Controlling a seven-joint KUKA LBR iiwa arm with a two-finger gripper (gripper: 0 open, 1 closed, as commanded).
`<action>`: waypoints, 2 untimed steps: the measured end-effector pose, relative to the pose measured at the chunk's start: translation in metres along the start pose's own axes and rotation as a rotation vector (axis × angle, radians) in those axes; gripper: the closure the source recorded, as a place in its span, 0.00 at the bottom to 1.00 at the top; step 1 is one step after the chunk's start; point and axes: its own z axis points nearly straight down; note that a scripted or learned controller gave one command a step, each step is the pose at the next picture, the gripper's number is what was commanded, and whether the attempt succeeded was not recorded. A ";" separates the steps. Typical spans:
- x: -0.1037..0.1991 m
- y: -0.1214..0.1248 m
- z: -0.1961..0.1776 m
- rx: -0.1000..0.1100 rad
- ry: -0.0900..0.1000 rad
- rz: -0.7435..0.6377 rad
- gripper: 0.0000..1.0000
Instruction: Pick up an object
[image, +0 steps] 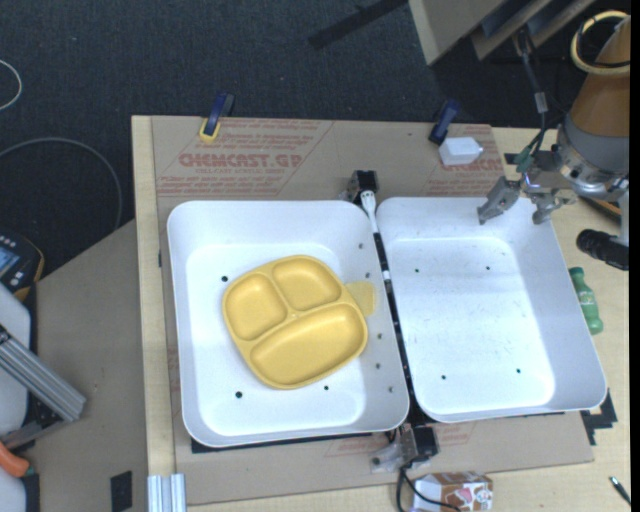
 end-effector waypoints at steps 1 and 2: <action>0.058 -0.040 -0.104 -0.011 -0.001 -0.006 0.00; 0.136 -0.096 -0.213 -0.015 0.002 -0.010 0.00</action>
